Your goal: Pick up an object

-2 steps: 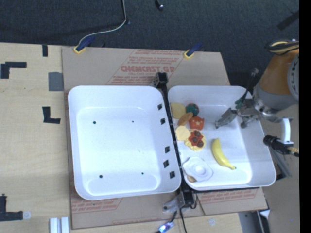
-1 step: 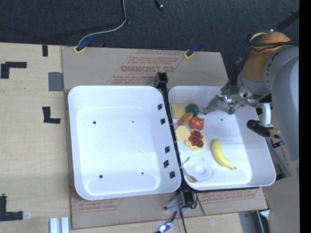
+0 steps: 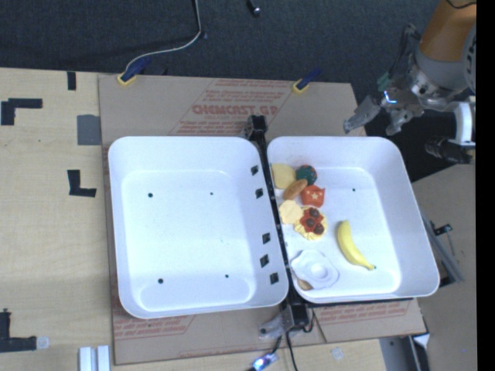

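**Crowded pile, gripper off to the side**

Your gripper sits in the upper right of the frame, above the far rim of the right bin and outside it, its two fingers spread apart with nothing between them. The arm rises behind it toward the top right corner.

Everything you could pick lies in the right bin, well apart from the gripper. A banana lies alone toward the lower middle of that bin, tilted. Against the divider, near the centre of the frame, small toy foods crowd together: a dark green piece, a red piece, yellow and tan pieces touching them, and a white piece lower down, hard to tell from the bin floor. The left bin holds nothing to pick.

Watch for these risks, in my judgement:
- Going for the pile, your fingers may land on two pieces at once and push both aside.
- Pieces hugging the divider leave little room for a finger on that side.
- The banana's curve may let it roll out if you close across its length rather than its width.
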Tool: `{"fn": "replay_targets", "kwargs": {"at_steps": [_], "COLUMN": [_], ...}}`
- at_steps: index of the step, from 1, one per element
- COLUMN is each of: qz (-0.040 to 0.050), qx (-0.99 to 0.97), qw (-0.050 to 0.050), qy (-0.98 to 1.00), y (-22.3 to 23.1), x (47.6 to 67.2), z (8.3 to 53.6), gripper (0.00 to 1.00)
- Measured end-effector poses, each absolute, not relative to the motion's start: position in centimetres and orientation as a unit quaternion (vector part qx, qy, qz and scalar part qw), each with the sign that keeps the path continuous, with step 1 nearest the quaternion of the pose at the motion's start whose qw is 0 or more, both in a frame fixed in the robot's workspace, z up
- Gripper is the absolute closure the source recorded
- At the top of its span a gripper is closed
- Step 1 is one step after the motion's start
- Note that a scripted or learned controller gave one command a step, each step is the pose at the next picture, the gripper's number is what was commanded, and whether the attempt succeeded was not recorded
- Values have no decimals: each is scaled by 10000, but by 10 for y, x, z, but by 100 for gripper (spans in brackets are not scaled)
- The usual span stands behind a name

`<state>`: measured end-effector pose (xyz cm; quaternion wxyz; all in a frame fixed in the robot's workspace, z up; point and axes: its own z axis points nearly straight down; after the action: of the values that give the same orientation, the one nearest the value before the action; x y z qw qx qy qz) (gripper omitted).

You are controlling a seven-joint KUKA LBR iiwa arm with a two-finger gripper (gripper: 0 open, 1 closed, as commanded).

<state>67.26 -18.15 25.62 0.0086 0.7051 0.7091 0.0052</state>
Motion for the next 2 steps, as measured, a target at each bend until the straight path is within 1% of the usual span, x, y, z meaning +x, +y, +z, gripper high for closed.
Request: {"fn": "replay_targets", "kwargs": {"at_steps": [1,2], "qz": [-30,-1], "qx": [7064,7057], "qw": [-46,25], "qy": [7078,7085], "y": [-149,-114], "x": [636,670], "z": [80,87], "gripper": [0,0]}}
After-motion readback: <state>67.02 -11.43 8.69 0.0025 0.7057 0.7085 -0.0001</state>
